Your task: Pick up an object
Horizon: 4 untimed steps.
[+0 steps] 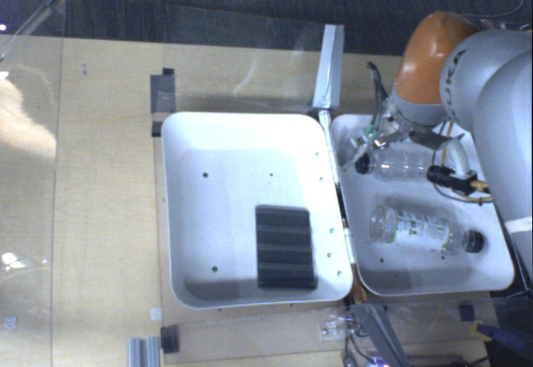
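In the right bin (500, 278), far end, my gripper (372, 141) sits over a clear bottle (400, 163); grip state I can't tell. Second bottle (414, 228) lies nearer. Risk: round, slick plastic rolls away.

I see a clear plastic bottle (420, 230) with a pale label and dark cap lying on its side in the right bin (500, 274), and a second clear bottle (400, 162) behind it. A black ribbed block (285, 246) lies flat in the left bin (191, 190).
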Each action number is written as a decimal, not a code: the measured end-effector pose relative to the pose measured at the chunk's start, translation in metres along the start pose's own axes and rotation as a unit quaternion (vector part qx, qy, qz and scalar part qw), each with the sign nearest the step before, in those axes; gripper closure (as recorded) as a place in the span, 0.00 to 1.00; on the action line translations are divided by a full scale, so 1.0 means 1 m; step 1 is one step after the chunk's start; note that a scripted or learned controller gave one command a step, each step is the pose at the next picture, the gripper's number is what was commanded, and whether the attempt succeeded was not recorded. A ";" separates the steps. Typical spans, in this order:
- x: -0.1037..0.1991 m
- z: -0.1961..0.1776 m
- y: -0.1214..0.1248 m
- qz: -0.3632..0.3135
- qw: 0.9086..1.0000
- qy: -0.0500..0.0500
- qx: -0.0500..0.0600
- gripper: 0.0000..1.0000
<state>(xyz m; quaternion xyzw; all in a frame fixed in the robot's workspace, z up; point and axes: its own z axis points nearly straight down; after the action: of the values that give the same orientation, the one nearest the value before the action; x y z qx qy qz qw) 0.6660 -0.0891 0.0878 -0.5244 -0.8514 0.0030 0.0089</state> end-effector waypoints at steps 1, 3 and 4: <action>0.005 -0.014 0.010 -0.004 1.000 -0.002 -0.016 1.00; -0.011 -0.136 -0.007 -0.168 0.986 -0.011 -0.010 1.00; -0.011 -0.136 -0.007 -0.168 0.986 -0.010 -0.010 0.00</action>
<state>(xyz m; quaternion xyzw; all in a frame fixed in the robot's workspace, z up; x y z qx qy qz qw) 0.6669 -0.1026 0.2239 -0.3737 -0.9275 -0.0017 -0.0049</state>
